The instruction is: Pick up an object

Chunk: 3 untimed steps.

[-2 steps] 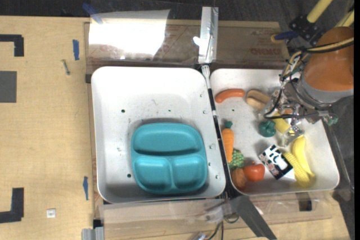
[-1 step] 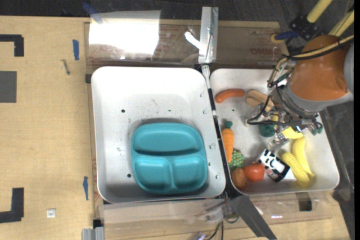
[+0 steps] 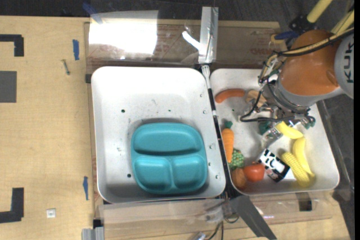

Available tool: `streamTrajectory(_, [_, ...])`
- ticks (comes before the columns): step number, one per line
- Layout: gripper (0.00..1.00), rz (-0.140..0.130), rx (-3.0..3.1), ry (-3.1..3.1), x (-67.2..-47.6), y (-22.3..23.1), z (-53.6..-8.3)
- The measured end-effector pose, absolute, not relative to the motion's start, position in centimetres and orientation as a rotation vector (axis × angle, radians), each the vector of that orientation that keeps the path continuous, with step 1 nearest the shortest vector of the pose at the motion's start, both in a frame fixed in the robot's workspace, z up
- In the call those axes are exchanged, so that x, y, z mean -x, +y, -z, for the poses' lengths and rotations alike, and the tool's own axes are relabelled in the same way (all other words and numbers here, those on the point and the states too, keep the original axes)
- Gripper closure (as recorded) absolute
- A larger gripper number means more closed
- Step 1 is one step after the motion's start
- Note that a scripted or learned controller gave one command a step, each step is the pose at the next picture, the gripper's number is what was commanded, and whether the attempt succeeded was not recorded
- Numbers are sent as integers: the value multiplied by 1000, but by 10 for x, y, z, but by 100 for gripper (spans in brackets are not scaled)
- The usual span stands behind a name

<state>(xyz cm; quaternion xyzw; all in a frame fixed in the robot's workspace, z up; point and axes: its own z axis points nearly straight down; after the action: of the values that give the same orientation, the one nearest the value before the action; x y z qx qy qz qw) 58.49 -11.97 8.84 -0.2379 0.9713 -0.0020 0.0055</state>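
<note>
While the left bin (image 3: 107,87) carries a teal divided tray (image 3: 167,157) at its 6 o'clock side, its upper half toward 12 o'clock is bare white floor, with open room up to the rim. The tray lies near the front wall and near the wall shared with the right bin (image 3: 329,171). The right bin is more crowded. An orange sausage (image 3: 229,94) lies at 11 o'clock, near the back wall. A carrot (image 3: 227,143) lies along the 9 o'clock wall, just beside it. Below the carrot there is a green leafy piece (image 3: 237,158), then a red tomato (image 3: 254,171) at 7 o'clock, near the front rim. A black and white object (image 3: 273,164) is touching the tomato's 3 o'clock side. A yellow corn cob (image 3: 296,168) and a banana (image 3: 301,155) lie together at 5 o'clock. The 3 o'clock strip of this bin floor is open.

The arm (image 3: 309,67) enters from 2 o'clock over the right bin, its orange band above the centre, the wrist pointing down. The gripper (image 3: 279,127) hangs over the middle, just beside a small yellow piece (image 3: 289,130). Cables and the wrist hide the fingers, so I cannot tell how far they are open or if they hold anything.
</note>
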Motion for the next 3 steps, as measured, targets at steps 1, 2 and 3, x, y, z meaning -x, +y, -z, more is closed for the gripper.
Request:
streamTrajectory(1, [0, 25, 889, 2973, -508, -100, -94])
streamTrajectory(2, [0, 22, 1198, 2867, -508, -93, -93])
streamTrajectory(3, [0, 7, 1383, 2807, -596, -75, -189])
